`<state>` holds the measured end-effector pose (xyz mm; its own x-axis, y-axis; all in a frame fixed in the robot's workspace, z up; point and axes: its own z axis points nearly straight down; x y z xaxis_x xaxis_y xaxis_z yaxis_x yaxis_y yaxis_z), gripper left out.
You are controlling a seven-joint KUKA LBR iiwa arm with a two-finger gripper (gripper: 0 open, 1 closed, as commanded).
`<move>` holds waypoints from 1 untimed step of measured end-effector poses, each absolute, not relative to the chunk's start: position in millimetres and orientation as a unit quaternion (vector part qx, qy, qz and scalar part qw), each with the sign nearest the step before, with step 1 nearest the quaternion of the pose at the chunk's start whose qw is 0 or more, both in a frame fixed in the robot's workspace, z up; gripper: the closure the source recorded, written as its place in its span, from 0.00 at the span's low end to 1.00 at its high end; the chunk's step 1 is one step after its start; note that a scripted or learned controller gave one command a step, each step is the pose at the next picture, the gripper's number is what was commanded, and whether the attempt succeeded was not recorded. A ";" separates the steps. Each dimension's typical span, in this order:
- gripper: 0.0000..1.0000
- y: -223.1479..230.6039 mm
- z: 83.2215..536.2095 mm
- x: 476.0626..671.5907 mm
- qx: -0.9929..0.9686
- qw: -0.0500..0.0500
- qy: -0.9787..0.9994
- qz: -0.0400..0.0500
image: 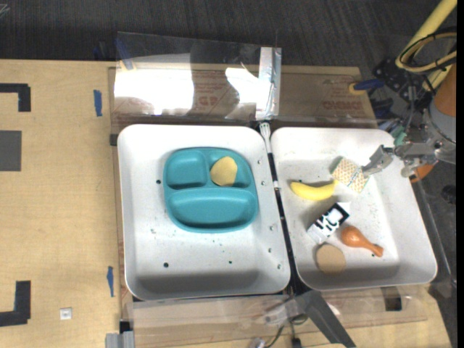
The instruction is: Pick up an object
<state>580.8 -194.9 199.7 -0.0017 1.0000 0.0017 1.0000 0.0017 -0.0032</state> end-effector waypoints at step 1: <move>0.00 -120.1 113.4 502.3 -0.778 -0.009 -0.628 -0.007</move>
